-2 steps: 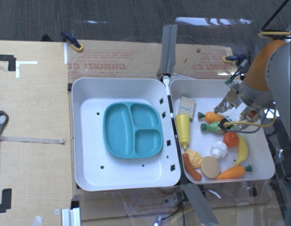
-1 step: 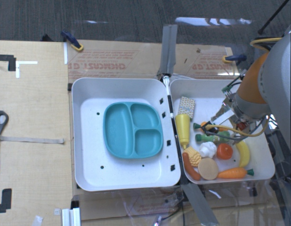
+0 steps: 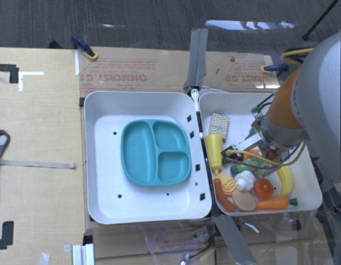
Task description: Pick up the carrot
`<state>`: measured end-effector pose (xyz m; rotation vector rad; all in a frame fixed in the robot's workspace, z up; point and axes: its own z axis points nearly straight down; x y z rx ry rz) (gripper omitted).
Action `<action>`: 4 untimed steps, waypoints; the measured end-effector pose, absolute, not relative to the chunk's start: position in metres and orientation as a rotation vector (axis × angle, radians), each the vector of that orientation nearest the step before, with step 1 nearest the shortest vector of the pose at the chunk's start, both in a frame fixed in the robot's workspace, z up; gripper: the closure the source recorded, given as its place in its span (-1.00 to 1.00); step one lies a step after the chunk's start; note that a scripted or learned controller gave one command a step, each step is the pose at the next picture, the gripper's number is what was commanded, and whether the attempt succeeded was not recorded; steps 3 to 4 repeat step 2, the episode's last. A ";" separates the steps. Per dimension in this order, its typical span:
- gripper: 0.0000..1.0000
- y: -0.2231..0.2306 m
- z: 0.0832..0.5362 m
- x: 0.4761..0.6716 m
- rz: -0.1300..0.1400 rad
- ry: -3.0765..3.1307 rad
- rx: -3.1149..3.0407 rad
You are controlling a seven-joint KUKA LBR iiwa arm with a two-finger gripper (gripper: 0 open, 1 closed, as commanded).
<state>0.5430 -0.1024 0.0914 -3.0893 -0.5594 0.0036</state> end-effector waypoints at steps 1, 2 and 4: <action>1.00 -0.107 0.103 0.545 -0.003 -0.552 -3.096; -1.00 -0.105 0.101 0.544 0.003 -0.554 -3.091; -1.00 -0.105 0.101 0.544 0.003 -0.554 -3.091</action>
